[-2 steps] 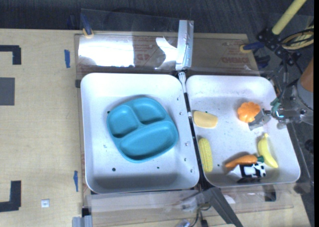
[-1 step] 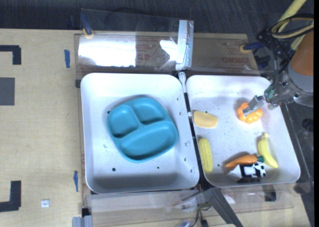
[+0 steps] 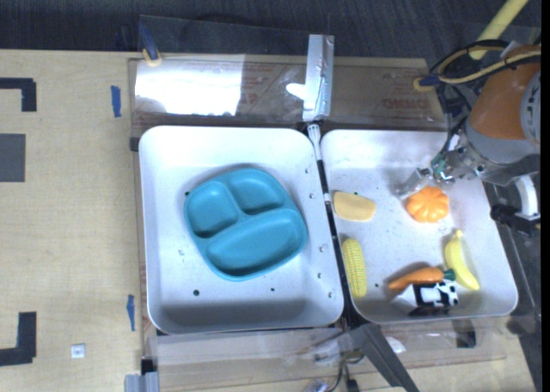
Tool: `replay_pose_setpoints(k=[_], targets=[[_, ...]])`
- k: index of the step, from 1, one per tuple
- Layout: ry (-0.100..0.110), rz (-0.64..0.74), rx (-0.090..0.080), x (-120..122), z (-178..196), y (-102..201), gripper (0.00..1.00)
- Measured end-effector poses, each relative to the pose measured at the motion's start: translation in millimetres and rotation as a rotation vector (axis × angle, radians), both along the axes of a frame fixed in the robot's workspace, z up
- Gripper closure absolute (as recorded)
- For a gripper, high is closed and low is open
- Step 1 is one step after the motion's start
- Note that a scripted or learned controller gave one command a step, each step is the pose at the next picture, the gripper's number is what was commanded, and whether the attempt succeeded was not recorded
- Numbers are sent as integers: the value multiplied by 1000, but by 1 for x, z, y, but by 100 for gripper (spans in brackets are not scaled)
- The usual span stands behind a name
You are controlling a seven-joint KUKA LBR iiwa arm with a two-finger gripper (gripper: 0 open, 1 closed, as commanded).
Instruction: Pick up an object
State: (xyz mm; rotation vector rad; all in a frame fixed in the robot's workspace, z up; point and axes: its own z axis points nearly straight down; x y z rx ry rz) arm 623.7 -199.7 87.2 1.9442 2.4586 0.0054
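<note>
Hovering at right of frame, the gripper (image 3: 427, 177) sits just above the orange pumpkin (image 3: 427, 205), presumably lining up; its grip I cannot tell.

We record two bins side by side on the counter (image 3: 60, 235). The left bin (image 3: 163, 210) holds a divided plate (image 3: 247, 222) near its middle. In the right bin (image 3: 490, 235), a pumpkin (image 3: 427, 205) lies toward the rear, with the claw (image 3: 440, 171) just behind it. A bread piece (image 3: 353, 206) sits by the left wall, a corn cob (image 3: 354, 266) in front of it. A banana (image 3: 460, 263) lies at right; a carrot (image 3: 414, 277) and a cow figure (image 3: 436, 294) lie along the front.
</note>
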Motion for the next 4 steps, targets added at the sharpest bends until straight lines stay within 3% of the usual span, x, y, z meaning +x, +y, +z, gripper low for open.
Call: replay_pose_setpoints(k=[1, 2, 3, 4], targets=[[-2, -126, 12, -1, 0, -5, 0], [4, -5, 2, -35, 0, 32, 0], [2, 187, -1, -18, 35, 59, 0], [2, 271, -1, -63, 0, 53, 0]])
